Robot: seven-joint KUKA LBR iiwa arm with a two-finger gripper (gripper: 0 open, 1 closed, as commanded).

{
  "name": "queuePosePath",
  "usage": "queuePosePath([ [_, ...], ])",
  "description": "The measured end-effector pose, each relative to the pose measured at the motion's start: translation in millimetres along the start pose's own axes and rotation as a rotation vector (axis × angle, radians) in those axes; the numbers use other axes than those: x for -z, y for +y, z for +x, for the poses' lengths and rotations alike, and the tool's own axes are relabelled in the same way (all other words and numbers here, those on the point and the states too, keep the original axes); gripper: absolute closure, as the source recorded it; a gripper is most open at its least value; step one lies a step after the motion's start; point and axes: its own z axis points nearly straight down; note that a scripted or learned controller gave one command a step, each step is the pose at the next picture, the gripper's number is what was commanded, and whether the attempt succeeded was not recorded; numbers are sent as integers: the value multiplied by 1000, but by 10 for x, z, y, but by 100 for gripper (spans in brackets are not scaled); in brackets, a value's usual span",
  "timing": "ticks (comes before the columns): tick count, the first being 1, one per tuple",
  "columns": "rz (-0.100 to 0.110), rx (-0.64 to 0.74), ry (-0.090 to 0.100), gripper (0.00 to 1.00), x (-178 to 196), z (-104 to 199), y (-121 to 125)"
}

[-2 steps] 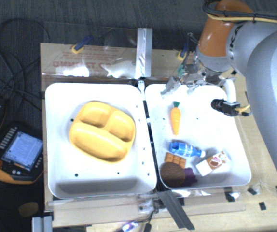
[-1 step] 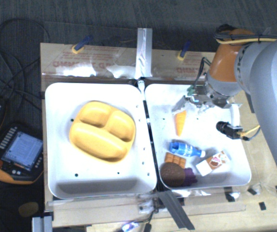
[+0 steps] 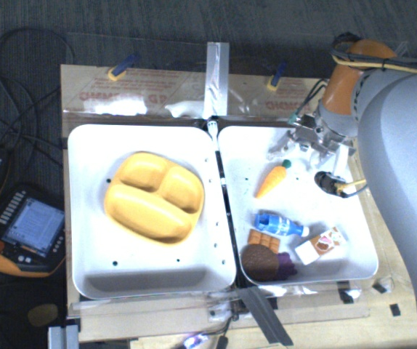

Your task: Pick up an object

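Camera view: fingers [image 3: 290, 145] spread wide (nothing between), above carrot [image 3: 272, 181] in right bin [image 3: 368, 264]

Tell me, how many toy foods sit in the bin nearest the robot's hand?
5 by my count: a carrot near the top, a blue bottle mid-bin, a waffle piece below it, a brown cookie at the front, a cake slice front right. Others may hide beneath.

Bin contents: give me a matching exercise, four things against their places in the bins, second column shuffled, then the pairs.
Things:
1. yellow bread loaf
2. carrot
3. blue bottle
4. brown chocolate piece

Places:
A. right bin, near front wall
B. left bin, middle
C. right bin, centre
D. right bin, upper part, close to the gripper

Pairs: 1-B, 2-D, 3-C, 4-A
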Motion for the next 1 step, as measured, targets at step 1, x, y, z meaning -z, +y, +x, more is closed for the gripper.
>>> queuePosePath([
  [1,-13,27,-6,0,4,96,-139],
])
